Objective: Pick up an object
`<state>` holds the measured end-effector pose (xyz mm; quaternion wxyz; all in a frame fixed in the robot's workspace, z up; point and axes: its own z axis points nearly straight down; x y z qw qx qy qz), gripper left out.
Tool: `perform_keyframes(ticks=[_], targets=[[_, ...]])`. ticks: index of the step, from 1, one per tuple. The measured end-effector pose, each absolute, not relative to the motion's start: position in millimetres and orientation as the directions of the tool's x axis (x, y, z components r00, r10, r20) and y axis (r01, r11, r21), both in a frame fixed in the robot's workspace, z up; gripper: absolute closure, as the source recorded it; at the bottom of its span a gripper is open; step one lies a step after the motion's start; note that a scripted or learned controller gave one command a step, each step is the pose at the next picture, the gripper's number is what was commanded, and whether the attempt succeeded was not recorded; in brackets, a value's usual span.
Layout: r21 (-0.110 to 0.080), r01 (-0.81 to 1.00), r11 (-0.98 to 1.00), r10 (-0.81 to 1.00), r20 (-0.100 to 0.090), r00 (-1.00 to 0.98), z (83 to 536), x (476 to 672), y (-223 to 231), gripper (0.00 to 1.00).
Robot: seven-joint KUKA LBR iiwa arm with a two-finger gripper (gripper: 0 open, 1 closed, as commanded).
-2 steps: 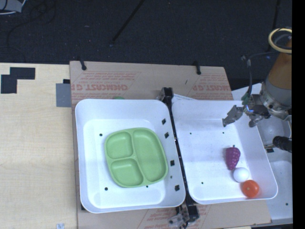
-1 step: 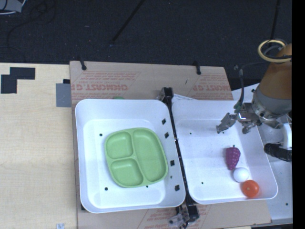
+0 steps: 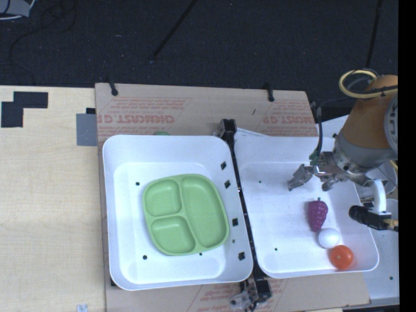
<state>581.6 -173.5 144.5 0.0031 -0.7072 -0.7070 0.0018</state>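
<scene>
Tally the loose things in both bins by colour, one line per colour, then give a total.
Green: 1, the divided plate in the left bin
Purple: 1, the purple fruit in the right bin
White: 1, the white ball
Orange: 1, the orange ball
Total: 4

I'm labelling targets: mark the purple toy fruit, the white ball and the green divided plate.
purple toy fruit (image 3: 317, 214), camera view, mid body
white ball (image 3: 329, 238), camera view, centre
green divided plate (image 3: 186, 214), camera view, centre ridge
</scene>
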Motion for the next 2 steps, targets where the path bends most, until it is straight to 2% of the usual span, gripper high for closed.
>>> perform_keyframes(ticks=[1,2], targets=[[-0.006,1.000,-0.001,1.000,0.002,0.001,91,580.9,-172,0.00],[-0.005,1.000,-0.003,1.000,0.001,0.003,104,581.3,-173,1.00]])
